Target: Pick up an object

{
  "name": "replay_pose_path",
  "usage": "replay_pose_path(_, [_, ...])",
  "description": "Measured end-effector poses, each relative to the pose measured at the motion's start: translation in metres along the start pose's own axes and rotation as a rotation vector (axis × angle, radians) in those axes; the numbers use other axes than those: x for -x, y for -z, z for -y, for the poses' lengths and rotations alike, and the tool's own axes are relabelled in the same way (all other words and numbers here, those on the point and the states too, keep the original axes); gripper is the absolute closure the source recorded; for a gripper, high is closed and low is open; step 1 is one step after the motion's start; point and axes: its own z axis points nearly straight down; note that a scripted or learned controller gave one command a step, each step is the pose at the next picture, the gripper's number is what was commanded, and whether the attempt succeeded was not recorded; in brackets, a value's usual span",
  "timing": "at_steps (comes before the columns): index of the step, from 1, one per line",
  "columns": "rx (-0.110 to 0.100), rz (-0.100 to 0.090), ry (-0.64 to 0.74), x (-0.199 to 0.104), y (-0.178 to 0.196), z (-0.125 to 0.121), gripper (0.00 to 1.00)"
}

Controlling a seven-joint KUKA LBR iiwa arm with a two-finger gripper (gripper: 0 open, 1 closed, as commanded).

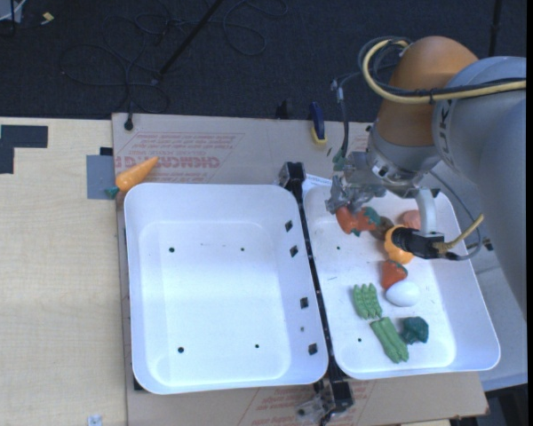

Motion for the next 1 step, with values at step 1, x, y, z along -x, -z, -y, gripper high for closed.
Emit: replay_pose_path(1, [-0.010,0.000,-0.001,-0.0689,-0.0073,0.0020,1.00])
